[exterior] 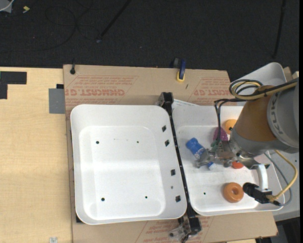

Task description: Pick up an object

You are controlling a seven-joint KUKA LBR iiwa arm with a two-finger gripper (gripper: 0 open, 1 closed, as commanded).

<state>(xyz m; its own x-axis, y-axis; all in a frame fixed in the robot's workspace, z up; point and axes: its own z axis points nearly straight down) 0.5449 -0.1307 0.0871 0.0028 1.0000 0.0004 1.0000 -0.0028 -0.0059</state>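
Taking the blue cylinder (193, 146) in the right bin (212, 206) as our landmark, we begin at the near edge. Toward us and to the right of it lies an orange ring (233, 192), flat on the bin floor close to the near wall, with open floor on its left. That seems the easiest thing to come down on.

The gripper (208, 160) sits just right of the cylinder and a little nearer to us, low over a small grey piece (204, 162). We judge it is there to try a grasp (whether it is spread or closed on anything we cannot tell).

Just right of the cylinder and slightly farther back is a purple object (220, 134), with an orange ball (230, 124) beyond it, both half hidden by the arm and crowded.

Left of the cylinder, past the dividing rims, the left bin (90, 120) offers broad room.
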